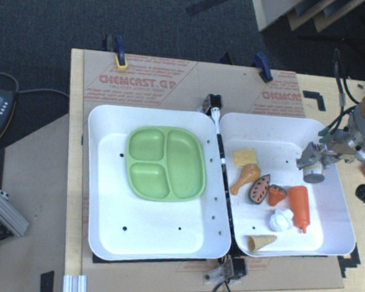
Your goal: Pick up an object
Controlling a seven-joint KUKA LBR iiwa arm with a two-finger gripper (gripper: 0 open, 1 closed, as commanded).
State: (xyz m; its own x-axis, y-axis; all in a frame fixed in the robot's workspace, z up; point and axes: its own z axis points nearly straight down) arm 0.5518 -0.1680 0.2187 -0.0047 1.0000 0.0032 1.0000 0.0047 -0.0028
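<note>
The tabletop (175,78) is a brown board with red lettering, clamped at the far edge, and it reaches well out to the left of the claw. On it sit two shallow white bins side by side. The left bin (105,167) lies well away from the claw and carries a green divided plate (166,163) with three compartments. The right bin (334,211) is the one the claw (313,164) hangs over, near that bin's far right side; whether the claw is spread or pressed together I cannot tell from here, and nothing shows between its parts.

All the toy food lies in the right bin. Just below the claw is an orange carrot (300,207), with a small red piece (277,195) and a watermelon slice (259,188) to its left. Further left are a drumstick (245,177) and a yellow cheese wedge (245,156). Below the carrot sit a white piece (281,220) and a tan cone (261,243).
</note>
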